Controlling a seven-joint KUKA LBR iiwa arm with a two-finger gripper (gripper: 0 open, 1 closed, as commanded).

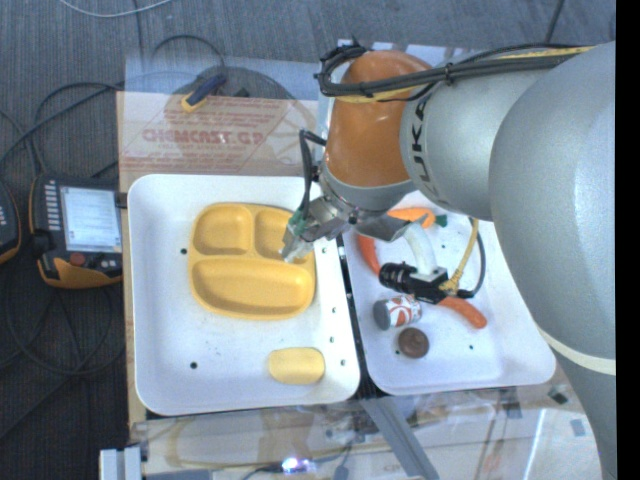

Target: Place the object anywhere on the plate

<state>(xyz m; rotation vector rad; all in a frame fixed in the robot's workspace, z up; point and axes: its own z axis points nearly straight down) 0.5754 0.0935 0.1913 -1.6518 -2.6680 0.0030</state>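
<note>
While gripper (296, 240) sits over the yellow plate's (245, 283) right rim in left bin (160, 368), I cannot tell its opening or load

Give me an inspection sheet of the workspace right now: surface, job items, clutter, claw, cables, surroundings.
Surface: two shallow white bins side by side, left bin and right bin.
Job's things: yellow divided plate in the left bin; which object goes on it cannot be told.
Clutter: yellow oval lump in front of the plate, apart from it; right bin holds orange carrot-shaped pieces, a small can and a brown disc.
Claw: claw over the plate's right edge; any load cannot be told.
Cables: black cables along the arm; loose cords on the floor.
Surroundings: grey carpet; handheld controller left of the bins; lettered board behind them.
</note>
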